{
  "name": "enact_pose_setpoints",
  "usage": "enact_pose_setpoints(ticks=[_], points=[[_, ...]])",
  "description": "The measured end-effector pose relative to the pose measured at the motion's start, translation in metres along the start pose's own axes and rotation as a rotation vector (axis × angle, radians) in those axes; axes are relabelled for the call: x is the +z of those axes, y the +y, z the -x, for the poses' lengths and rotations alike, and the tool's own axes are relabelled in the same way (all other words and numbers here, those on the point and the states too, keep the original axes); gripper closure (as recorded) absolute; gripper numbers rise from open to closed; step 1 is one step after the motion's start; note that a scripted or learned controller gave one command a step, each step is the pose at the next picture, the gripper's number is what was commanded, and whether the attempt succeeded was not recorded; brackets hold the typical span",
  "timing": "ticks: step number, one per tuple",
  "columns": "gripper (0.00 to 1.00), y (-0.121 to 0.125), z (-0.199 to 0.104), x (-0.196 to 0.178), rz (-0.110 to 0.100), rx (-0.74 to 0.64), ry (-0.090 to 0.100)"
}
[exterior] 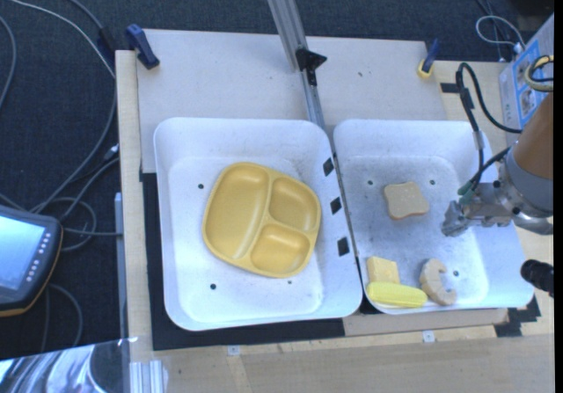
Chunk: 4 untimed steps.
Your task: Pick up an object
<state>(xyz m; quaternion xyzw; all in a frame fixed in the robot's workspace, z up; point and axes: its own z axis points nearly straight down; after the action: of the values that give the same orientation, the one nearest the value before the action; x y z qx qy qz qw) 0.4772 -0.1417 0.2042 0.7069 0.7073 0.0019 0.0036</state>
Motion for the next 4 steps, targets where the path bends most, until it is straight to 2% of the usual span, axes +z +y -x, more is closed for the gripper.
enact_pose_setpoints(ticks=[1,4], points=[[1.00,0.002,0.000,-0.054,0.000,-0.001,0.000],[1.00,0.086,-0.150,-0.062,-0.006,-0.006,0.004]])
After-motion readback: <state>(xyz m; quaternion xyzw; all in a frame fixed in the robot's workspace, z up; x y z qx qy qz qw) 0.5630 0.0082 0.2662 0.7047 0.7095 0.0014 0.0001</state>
